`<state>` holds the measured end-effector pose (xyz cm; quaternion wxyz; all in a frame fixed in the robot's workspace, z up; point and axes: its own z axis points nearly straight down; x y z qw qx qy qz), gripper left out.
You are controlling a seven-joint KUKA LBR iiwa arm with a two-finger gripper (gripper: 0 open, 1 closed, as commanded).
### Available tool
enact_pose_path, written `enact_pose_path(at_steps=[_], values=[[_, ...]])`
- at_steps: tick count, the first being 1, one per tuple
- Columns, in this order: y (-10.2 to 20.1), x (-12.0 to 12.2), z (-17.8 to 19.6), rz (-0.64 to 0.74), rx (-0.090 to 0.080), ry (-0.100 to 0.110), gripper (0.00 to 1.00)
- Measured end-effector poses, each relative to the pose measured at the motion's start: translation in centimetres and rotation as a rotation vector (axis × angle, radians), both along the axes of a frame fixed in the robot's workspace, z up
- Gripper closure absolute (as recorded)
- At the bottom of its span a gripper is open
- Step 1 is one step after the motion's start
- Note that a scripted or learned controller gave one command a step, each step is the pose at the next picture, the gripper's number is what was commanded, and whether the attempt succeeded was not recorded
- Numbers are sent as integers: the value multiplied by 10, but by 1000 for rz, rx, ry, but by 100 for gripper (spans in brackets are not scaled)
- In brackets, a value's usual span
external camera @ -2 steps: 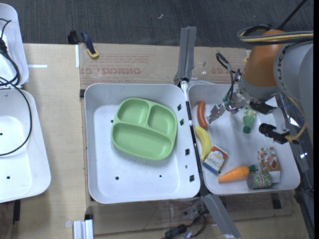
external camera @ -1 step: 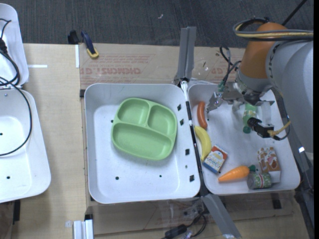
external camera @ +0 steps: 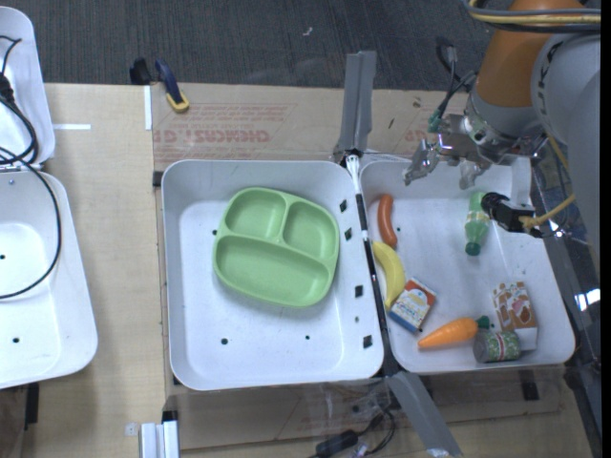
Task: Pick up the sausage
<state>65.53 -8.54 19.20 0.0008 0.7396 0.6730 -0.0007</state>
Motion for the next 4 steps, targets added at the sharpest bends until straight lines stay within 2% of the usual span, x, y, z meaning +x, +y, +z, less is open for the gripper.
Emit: enact_pose_path(at_steps=[1, 2, 3, 4], values=[[-11, 3, -100, -16, 0, 1, 0], [-11, 4, -100, -16, 0, 0, 0], [-9, -23, -100, 96, 1, 2, 0], [-9, -23, -100, 96, 2, 1, 0]])
